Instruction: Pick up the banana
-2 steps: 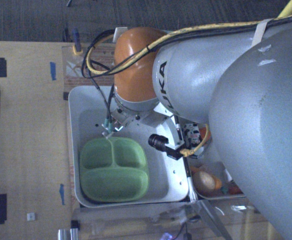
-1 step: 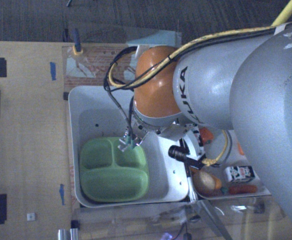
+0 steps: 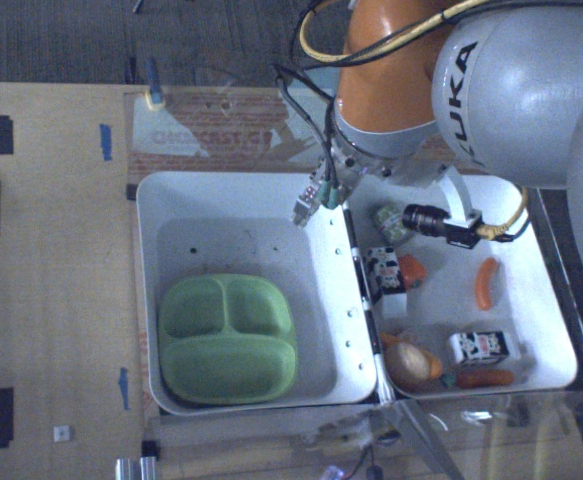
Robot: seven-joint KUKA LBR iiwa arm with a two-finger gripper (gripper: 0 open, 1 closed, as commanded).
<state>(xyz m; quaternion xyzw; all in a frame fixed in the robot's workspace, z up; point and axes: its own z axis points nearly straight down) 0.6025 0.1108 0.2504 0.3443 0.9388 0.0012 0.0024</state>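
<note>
Pincer (image 3: pixel 384 268), its state impossible to tell, over the right bin (image 3: pixel 556 313); the probable banana (image 3: pixel 411 363) lies just toward the view's lower edge.

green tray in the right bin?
No. The green tray lies in the left bin; the right bin holds small food items.

A single fixed camera hangs above the bench (image 3: pixel 51 268), looking down at a slant on both white bins: the left bin (image 3: pixel 161 218) and the right bin (image 3: pixel 551 318) lie side by side across the frame. The grey KUKA arm (image 3: pixel 511 68) enters from the right (large, so close beneath the lens). Dark floor (image 3: pixel 71 18) runs along the top edge.
</note>
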